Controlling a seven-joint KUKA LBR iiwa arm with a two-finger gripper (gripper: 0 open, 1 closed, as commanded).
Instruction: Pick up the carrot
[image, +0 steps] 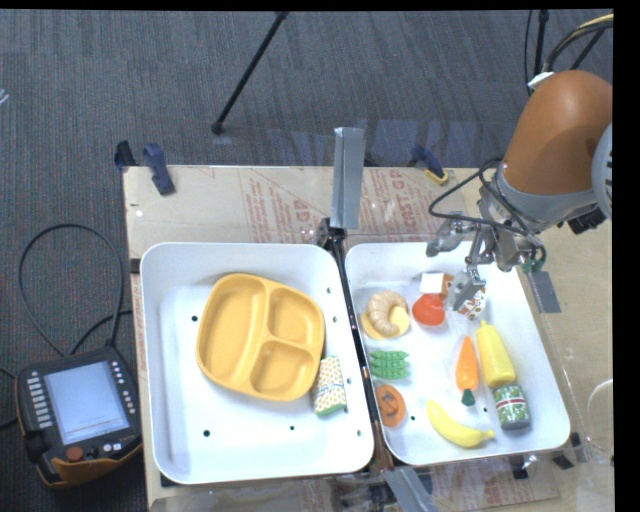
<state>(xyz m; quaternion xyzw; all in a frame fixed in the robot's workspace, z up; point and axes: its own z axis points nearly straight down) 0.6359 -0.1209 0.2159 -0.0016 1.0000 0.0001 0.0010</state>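
Carrot (466, 366) first, since that's the one to watch: it lies in the right bin (545, 345), pointing roughly up and down the bin, orange with a dark green stub at its near end, and nothing touches it from above. Now, biggest things down. The bench (240, 205) carries both white bins side by side, and the arm (556, 135) comes in from the right, its orange band bulging over the right bin's far corner. The left bin (165, 400) holds a yellow divided plate (262, 337) with three compartments, and a small patterned packet (330, 386) leans at the plate's near right edge. Off the bench on the floor sits a grey control pendant (78, 408) with its cable looping away.

Over in the right bin, the gripper (470, 290) hangs above the far end, near a small patterned box (472, 301) and a white cube (432, 283); whether its fingers are apart or together I cannot tell from here. It is well apart from the carrot. A yellow bottle (495, 355) lies just beside the carrot on its right, with a green-labelled can (511, 407) at the bottle's near end. A banana (458, 425) curves along the near edge. A croissant (387, 313) sits at the left, a red tomato (429, 311) next to it, green pea pods (389, 364) below, and an orange round piece (391, 404) nearer still.
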